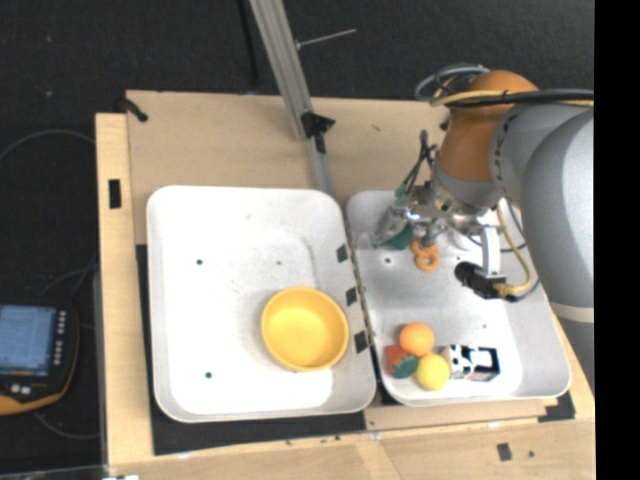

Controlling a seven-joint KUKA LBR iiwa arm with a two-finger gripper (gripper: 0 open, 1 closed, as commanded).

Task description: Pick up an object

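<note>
1. Seen from the fixed camera above the bench point(220, 143), two shallow white bins sit side by side. No brand, label or writing can be read anywhere; a black-and-white box point(472, 361) near the front of the right bin point(520, 343) carries markings too small to make out.
2. The grey arm point(560, 198), with its orange band point(470, 153), reaches in from the right and hangs over the rear of the right bin. Its gripper point(415, 223) sits low among cables and metal parts; whether it is released, clenched or grasping anything cannot be told.
3. A small orange ring-shaped piece point(427, 259) lies just beside the gripper; contact cannot be judged.
4. Candidates for picking cluster at the right bin's front: an orange ball point(416, 339), a yellow ball point(433, 372) and a partly hidden red-and-green item point(402, 365), all touching or nearly so.
5. A yellow bowl point(304, 328) rests upright in the left bin point(230, 238), near its right wall.
6. A handheld screen unit point(32, 353) is cut off at the left edge.
</note>
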